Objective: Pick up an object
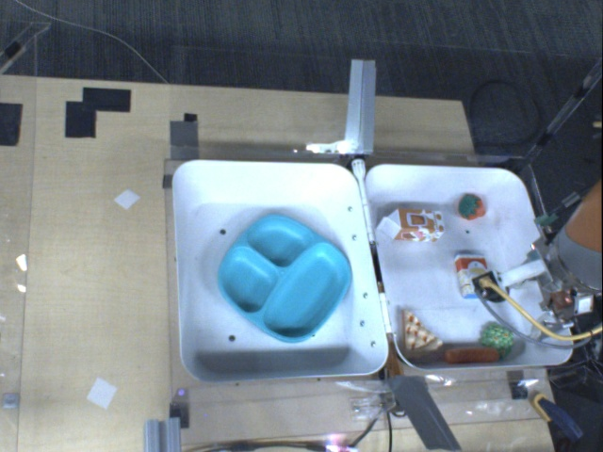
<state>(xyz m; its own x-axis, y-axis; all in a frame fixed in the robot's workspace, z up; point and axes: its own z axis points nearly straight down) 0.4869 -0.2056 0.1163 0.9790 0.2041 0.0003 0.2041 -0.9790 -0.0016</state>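
The right bin (509, 185) holds several small items. A white and orange packet (412, 224) lies near its left wall, and an orange ball with a green top (471, 205) sits at the back. A small red and white box (468, 273) rests in the middle. Along the front lie a pizza slice toy (419, 331), a brown sausage (469, 354) and a green broccoli piece (497, 337). My gripper (562, 302) hangs at the bin's right rim, to the right of the box and above the broccoli. Nothing shows between its fingers.
The left bin (198, 252) carries a blue divided plate (283, 276) in its middle. A metal post (362, 106) stands behind the wall between the two bins. The tan bench extends to the left.
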